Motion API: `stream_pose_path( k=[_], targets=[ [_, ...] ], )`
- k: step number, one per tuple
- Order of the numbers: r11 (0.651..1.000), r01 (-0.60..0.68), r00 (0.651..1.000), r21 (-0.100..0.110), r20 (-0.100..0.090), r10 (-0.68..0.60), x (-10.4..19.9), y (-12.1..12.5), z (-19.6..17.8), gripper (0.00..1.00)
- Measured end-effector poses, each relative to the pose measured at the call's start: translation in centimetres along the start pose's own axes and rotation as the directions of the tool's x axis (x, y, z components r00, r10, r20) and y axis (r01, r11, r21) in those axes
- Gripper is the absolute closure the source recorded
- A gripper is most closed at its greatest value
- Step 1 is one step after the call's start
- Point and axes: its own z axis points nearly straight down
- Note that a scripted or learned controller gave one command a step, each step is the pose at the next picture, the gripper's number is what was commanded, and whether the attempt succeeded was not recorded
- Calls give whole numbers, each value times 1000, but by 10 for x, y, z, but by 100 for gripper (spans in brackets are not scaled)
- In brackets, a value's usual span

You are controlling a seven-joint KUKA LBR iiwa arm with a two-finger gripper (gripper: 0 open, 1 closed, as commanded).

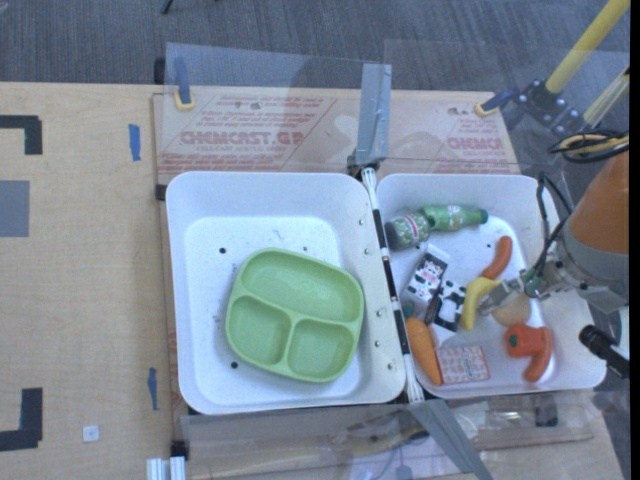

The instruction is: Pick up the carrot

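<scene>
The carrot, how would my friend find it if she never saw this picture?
Look in the right-hand white bin, the crowded one, not the bin with the green plate. Go to its near left corner, by the wall between the bins. The carrot lies there beside a pink card: plain orange, long and tapered, unlike the yellow banana.

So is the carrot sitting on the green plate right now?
No, the carrot lies in the right bin against its left wall, while the green plate sits in the left bin.
</scene>
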Motion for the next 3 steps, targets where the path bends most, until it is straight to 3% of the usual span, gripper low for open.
stream_pose_path(
  k=[1, 2, 3],
  targets=[
    [998, -60, 998, 2, 2, 60, 39, 3, -1, 0],
    [896, -445, 896, 1, -1, 445, 37, -39, -1, 0],
    [999, -47, 999, 11, -6, 47, 91, -18, -7, 0]
  ],
)
